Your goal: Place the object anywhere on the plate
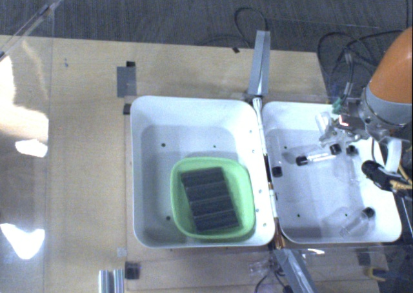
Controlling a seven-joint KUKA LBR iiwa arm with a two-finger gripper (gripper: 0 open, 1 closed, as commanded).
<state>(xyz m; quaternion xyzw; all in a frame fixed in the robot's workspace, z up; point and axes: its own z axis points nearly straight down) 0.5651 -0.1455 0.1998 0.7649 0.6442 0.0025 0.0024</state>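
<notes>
Nearest the camera, at the bottom edge: a small metal bracket (111, 280) with a dark block beside it on the tabletop (71, 175), left of the bins, and some metal framing with cables under the seam between the bins.

Left bin (145, 175), white and shallow, holds a light green plate (180, 177) with rounded corners, sitting toward the near right part of the bin. On the plate lies a dark ridged rectangular block (208, 199), tilted slightly, covering most of the plate's middle.

Right bin (322, 221), also white, touches the left bin along a shared seam. Inside, toward the far middle, lies a slim pen-like object (312, 156), pale barrel with a black tip pointing left, resting on the bin floor. A small black piece (277, 171) sits near the bin's left wall. Another small dark knob (368, 212) lies near the right wall, with a clear, hard-to-read item (353, 224) just beside it.

Arm enters from the right; orange band (393, 69) visible at the far right, grey wrist below it. End effector (338, 138) hangs over the far right part of the right bin, just right of the pen-like object. Its tip is a clutter of pale and dark parts; cannot tell how far it is open or whether it has hold of anything.

Cables (342, 46) trail over the tabletop beyond the right bin. Grey upright post (260, 66) stands at the far end of the seam.
</notes>
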